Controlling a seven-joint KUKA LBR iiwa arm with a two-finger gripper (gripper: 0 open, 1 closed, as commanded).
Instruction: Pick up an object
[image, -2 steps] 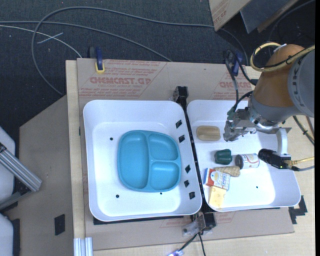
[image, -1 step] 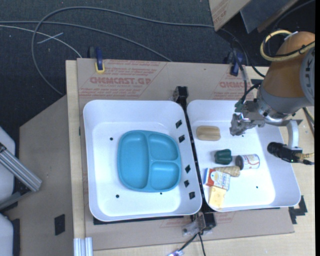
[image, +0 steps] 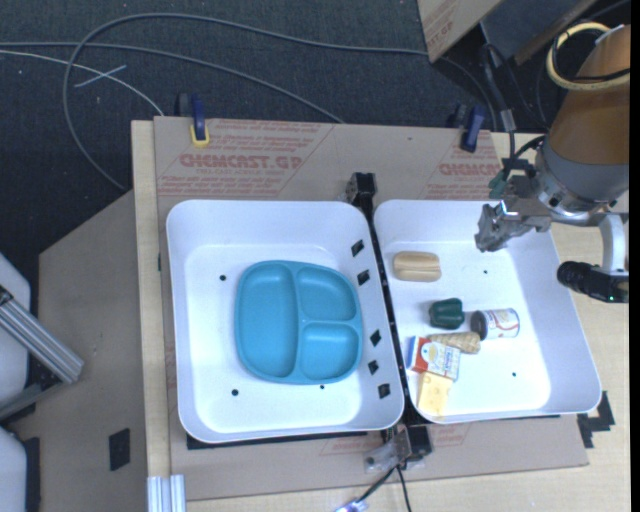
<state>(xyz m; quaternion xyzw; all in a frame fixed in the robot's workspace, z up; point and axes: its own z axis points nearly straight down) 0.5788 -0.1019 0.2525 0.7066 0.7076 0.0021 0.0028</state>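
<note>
The right bin (image: 560, 380) holds several small objects: a tan bread roll (image: 416, 266), a dark green pepper (image: 447, 313), a small can with a red and white label (image: 497, 323), a tan cone-like piece (image: 460, 343), a red and white packet (image: 436, 357) and a yellow wedge (image: 431, 394). My gripper (image: 490, 230) hangs over the far part of the right bin, to the right of and beyond the bread roll. Nothing shows between its tips.
The left bin (image: 190, 300) holds a blue divided plate (image: 297, 322). Black clips (image: 362, 186) run along the divider between the bins. Blue clamps (image: 200, 128) sit at the board's far edge. Cables lie on the dark floor beyond.
</note>
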